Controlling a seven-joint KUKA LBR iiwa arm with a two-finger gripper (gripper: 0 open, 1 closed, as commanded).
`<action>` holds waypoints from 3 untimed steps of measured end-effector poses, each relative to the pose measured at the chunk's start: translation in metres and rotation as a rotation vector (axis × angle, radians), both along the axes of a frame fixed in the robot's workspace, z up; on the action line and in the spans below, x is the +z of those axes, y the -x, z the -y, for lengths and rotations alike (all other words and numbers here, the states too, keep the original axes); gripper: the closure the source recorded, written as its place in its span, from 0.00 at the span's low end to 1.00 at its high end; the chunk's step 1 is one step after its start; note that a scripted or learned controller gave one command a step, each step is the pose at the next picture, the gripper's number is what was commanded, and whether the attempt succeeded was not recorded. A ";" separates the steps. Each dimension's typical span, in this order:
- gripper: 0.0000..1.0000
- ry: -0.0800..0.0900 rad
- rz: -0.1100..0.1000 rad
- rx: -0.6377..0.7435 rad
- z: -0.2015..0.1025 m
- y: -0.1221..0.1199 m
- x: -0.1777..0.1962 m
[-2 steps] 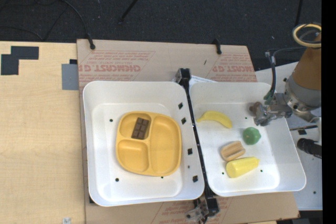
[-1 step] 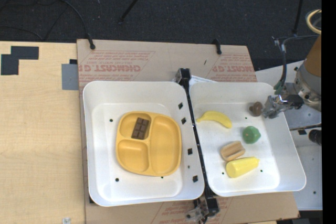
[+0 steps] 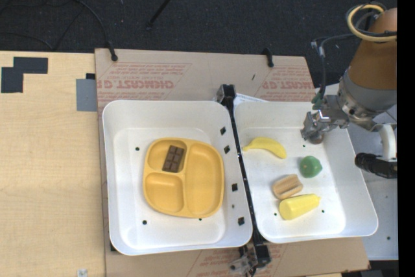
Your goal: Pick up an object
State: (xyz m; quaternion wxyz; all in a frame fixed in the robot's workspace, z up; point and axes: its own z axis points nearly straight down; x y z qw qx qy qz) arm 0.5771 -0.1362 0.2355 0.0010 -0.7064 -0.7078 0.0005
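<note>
End effector (image 3: 314,129) hangs over the far right part of the right bin (image 3: 353,220), nothing between its fingers; can't tell if they're open or shut. Below it in that bin: banana (image 3: 266,146) left, green ball (image 3: 310,166) just near of the end effector, brown bread roll (image 3: 287,186), yellow corn-like piece (image 3: 299,206) nearest. Left bin (image 3: 123,217) holds a yellow divided plate (image 3: 201,175) with a chocolate bar (image 3: 173,158) in its far compartment.

Arm (image 3: 371,71): orange band over grey wrist housing; yellow cable loop on top; small metallic gripper (image 3: 314,128), details possibly blurred.
</note>
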 end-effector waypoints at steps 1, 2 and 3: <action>1.00 0.000 -0.001 -0.001 -0.052 -0.005 0.008; 1.00 0.000 0.000 -0.001 -0.099 -0.011 0.014; 1.00 0.001 -0.003 -0.001 -0.146 -0.012 0.000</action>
